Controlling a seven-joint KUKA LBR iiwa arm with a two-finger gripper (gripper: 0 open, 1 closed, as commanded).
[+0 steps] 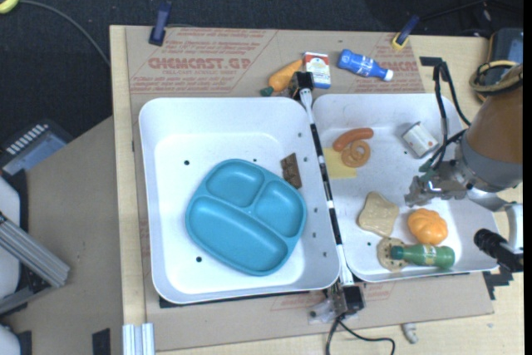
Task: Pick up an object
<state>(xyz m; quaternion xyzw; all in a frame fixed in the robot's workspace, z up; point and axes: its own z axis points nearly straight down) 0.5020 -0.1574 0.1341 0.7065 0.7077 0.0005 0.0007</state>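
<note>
Hovering low in the right bin [465, 262], the gripper [426, 189] is sitting just above and left of an orange fruit [427, 226]. How its jaws are standing cannot be told from this slanted view, and nothing is visibly sitting in it. The grey arm [490, 147] is reaching in from the right, its orange band showing above the wrist.

Closest around the gripper, a slice of bread [379, 214] is lying to the lower left, and a green bottle [426, 255] is lying on its side below the orange fruit, resting across a round cookie [389, 252]. A small grey block [417, 137] is lying near the bin's upper right. Further left, a sausage [353, 136] is touching a coiled pretzel [358, 152] that is overlapping a yellow cheese slice [339, 167].

Across the divider, the left bin [166, 137] is holding a blue sectioned plate [244, 215] and a small brown bar [291, 170] near its right wall.

Both bins are resting on a cardboard-topped bench [208, 54]. Behind them a blue-and-white bottle [364, 66], a small carton [317, 69] and a carrot [284, 76] are lying on the cardboard. Dark carpet [66, 54] is surrounding the bench.
</note>
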